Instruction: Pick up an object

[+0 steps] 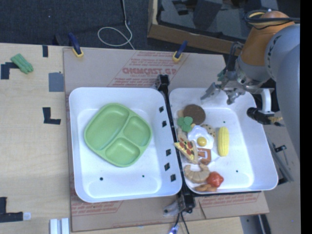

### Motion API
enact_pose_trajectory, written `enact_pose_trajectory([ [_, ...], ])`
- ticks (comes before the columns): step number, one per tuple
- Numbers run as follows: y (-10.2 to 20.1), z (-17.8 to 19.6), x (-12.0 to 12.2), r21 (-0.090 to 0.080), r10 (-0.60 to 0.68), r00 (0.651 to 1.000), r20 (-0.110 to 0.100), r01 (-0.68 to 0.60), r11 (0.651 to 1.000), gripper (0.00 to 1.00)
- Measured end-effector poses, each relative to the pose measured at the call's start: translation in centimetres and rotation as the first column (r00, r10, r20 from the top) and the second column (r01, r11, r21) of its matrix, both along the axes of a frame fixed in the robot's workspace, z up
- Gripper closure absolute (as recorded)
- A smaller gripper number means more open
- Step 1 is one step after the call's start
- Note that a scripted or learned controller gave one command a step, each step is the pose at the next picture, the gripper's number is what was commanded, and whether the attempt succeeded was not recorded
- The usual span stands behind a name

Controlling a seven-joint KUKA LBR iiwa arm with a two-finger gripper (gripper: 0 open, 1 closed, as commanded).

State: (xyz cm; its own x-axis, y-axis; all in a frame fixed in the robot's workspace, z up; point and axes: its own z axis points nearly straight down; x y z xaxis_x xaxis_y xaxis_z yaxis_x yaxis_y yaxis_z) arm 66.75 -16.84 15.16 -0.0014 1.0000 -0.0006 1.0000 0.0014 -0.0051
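Note:
The right bin holds a pile of toy food: a brown patty, a green broccoli piece, a fried egg, a yellow corn cob, a pizza slice, a tan pastry and a red piece. My gripper hangs over the bin's far edge, up and to the right of the patty. Its two fingers are spread open with nothing between them.
A green three-part plate lies in the left bin. Both bins rest on a cardboard sheet held by blue clamps. The arm's grey body fills the right side. A green object lies far left on the bench.

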Motion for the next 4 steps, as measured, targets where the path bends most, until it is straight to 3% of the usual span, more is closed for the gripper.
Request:
enact_pose_trajectory([
  [1,-0.1,-0.7,0.0,0.0,0.0,1.0,0.001,0.0,1.0,0.0],
  [4,3.7,-0.8,0.0,0.0,0.0,1.0,0.001,0.0,1.0,0.0],
])
